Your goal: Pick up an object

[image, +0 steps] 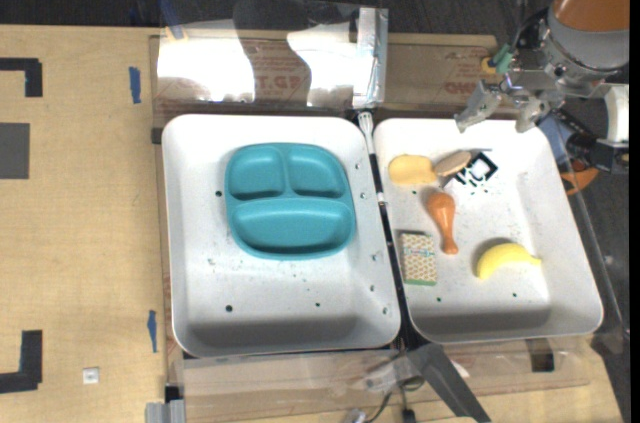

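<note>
The right bin [570, 241] holds several small objects: a yellow rounded piece [408, 170], a tan oblong piece [452, 161] leaning on it, a black-and-white tag [481, 169], an orange drumstick-shaped toy [443, 220], a yellow banana [505, 259] and a patterned flat packet [418, 257]. My gripper [498, 118] hangs over the far edge of this bin, above and behind the tag. It is open, its fingers spread wide, with nothing between them.
The left bin [195, 241] bears a teal divided plate [289, 198]. A shiny clear sheet [270, 61] stands behind the left bin. Cables and the orange-banded arm [590, 1] crowd the upper right corner.
</note>
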Controlling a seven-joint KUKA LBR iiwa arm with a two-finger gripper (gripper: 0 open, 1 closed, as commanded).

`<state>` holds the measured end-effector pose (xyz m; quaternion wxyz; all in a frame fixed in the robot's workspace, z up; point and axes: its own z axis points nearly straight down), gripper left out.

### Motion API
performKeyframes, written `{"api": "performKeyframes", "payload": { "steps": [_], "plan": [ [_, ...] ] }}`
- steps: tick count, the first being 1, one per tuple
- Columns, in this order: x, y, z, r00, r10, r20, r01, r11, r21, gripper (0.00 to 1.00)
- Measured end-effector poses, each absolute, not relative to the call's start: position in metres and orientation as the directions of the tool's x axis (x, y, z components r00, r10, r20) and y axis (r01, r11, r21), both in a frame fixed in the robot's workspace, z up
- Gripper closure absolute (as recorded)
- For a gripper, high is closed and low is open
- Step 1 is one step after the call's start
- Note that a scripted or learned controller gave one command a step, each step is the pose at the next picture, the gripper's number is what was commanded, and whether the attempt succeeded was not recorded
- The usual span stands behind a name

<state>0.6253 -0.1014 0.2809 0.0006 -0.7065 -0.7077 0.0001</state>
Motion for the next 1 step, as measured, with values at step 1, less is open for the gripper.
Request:
{"api": "performKeyframes", "payload": {
  "steps": [1],
  "plan": [
    [0.5503,-0.0551,0.1816,0.006,1.0,0.001,1.0,-0.006,-0.007,0.0]
  ]
}}
